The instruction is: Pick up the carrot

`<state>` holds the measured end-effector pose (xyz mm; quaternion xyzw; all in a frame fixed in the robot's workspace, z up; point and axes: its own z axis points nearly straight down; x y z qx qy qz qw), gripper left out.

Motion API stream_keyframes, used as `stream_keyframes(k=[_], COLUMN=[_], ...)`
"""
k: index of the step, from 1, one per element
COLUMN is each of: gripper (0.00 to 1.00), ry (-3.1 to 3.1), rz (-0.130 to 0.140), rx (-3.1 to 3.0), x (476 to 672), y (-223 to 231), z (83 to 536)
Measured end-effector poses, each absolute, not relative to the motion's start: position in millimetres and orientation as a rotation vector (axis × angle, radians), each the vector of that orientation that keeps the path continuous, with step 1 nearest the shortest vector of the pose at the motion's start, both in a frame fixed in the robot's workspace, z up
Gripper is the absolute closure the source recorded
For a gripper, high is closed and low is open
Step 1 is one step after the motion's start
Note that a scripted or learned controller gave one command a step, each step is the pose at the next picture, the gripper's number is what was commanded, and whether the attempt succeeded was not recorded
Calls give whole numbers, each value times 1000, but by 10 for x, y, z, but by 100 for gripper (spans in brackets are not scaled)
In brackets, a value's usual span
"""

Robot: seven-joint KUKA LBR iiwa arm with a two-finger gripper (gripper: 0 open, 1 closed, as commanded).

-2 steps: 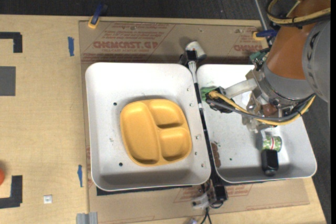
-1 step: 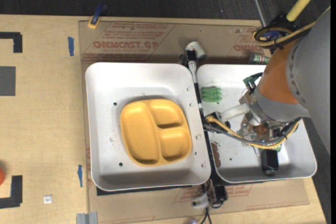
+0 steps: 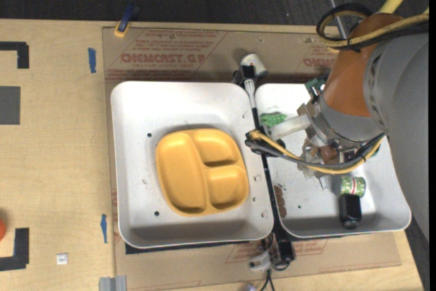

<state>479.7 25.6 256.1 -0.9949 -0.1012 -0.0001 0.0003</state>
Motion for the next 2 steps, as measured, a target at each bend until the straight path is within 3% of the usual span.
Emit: stream_keyframes(k=[2], gripper=[100], ry=[-317], rz=[0], rx=[-3125], x=[4793], y=[918], z=[2488])
